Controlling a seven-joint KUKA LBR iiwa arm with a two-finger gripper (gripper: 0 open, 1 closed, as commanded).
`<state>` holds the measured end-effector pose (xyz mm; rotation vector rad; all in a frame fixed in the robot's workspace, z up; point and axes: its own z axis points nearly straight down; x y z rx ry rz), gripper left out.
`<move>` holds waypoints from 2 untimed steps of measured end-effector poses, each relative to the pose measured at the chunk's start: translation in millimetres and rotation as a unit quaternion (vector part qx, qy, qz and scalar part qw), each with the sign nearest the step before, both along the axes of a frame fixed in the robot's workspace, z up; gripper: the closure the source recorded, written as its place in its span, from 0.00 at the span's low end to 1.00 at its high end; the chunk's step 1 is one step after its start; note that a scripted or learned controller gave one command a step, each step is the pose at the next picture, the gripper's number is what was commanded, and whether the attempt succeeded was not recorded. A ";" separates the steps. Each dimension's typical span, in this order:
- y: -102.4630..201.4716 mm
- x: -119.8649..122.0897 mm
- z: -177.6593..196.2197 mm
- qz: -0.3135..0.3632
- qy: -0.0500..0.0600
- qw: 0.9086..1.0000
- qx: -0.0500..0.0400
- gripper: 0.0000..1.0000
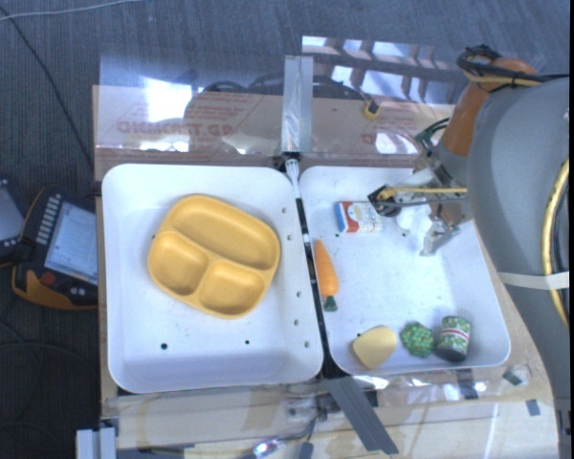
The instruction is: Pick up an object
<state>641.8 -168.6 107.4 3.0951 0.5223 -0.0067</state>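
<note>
My gripper (438,236) hangs low over the back right part of the right bin (488,295), with nothing visibly in it. A small white carton with red and blue print (357,216) lies just to its left. An orange carrot (324,270) rests along the bin's left wall. At the front of the bin, a pale yellow piece (374,346), a green bumpy item (417,338) and a small green-labelled can (453,338) sit in a row.
The left bin (134,342) holds a yellow divided plate (213,254). A raised ridge separates the two bins. A clear panel stands behind them. A handheld pendant (62,251) lies on the floor to the left.
</note>
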 end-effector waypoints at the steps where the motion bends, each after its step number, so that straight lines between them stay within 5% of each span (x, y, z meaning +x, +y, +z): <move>1: 23.0 -24.2 125.3 -0.059 -0.001 0.998 0.000 0.00; 2: 58.1 -40.5 80.5 -0.058 0.001 0.998 0.001 0.00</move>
